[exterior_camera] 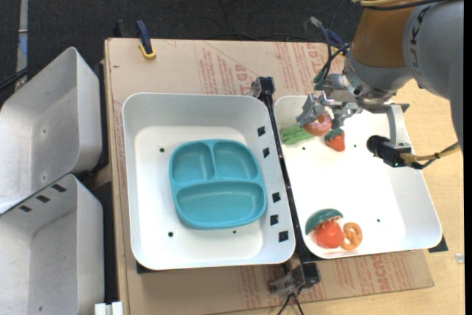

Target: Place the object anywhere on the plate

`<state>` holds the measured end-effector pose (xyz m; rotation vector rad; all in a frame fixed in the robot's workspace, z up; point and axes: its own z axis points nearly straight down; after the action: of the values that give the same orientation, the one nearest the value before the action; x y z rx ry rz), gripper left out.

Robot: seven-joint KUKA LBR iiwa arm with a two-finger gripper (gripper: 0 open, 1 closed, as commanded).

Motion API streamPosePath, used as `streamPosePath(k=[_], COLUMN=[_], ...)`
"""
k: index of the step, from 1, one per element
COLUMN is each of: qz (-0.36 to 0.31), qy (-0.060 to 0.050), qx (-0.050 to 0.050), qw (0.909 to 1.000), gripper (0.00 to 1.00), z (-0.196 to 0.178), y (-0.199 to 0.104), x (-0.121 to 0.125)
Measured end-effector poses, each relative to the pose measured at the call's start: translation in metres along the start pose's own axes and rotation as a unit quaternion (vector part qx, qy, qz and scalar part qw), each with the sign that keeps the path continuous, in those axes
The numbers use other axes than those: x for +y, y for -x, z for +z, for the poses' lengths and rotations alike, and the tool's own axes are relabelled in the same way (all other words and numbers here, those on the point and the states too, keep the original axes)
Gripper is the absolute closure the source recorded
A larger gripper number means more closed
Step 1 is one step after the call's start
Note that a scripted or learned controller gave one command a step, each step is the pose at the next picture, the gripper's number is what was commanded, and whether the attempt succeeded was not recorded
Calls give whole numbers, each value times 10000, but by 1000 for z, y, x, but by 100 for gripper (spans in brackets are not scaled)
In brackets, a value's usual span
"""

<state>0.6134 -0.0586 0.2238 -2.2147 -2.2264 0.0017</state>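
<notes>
Plate (217,184): blue, sits in the left bin (140,158).
Gripper (318,114): reaches low into the right bin (413,210), over a red toy (321,126). I cannot tell its grip.
Bench (206,63): brown board.

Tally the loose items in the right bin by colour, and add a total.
Red: 3, one at the hand, a strawberry-like piece, one near the front
Green: 1, flat piece
Teal: 1, cap-shaped piece
Orange: 1, pretzel-like ring
Total: 6
</notes>
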Motion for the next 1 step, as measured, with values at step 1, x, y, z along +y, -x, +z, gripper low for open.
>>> streamPosePath(k=[1], qz=[-13], qy=[-2], qx=[10], qw=[10000], gripper=[100], z=[-8], y=[-54], x=[-24])
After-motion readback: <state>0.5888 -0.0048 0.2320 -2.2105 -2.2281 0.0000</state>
